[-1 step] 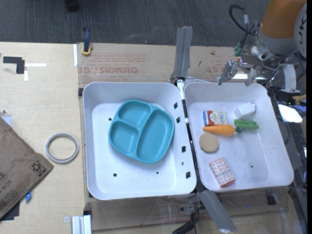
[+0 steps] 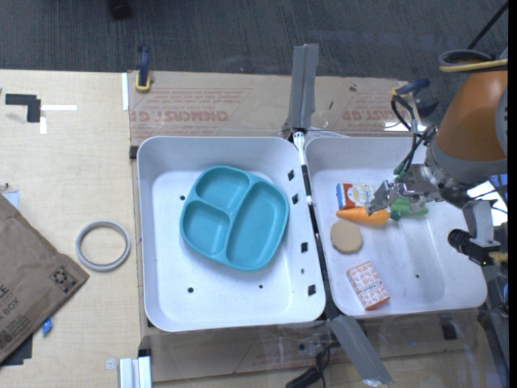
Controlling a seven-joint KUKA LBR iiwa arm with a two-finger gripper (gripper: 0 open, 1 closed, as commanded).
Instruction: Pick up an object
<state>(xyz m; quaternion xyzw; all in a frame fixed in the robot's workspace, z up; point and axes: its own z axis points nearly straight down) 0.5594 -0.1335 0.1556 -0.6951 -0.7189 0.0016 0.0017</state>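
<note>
In the right bin (image 2: 420, 285) lies an orange toy carrot (image 2: 361, 214) with a green leafy top (image 2: 406, 209). My gripper (image 2: 386, 198) hangs directly over the carrot's thick end, touching or nearly touching it. The carrot appears to rest on the bin floor. Just left of the gripper stands a small white and red carton (image 2: 354, 194). A round tan cookie (image 2: 346, 237) lies below the carrot. A red patterned packet (image 2: 367, 285) sits nearer the front wall.
The left bin (image 2: 161, 297) holds a blue divided plate (image 2: 234, 217). A roll of tape (image 2: 102, 244) and a brown cardboard box (image 2: 28, 285) lie on the bench to the left. Cables (image 2: 408, 107) hang beside the arm's orange band.
</note>
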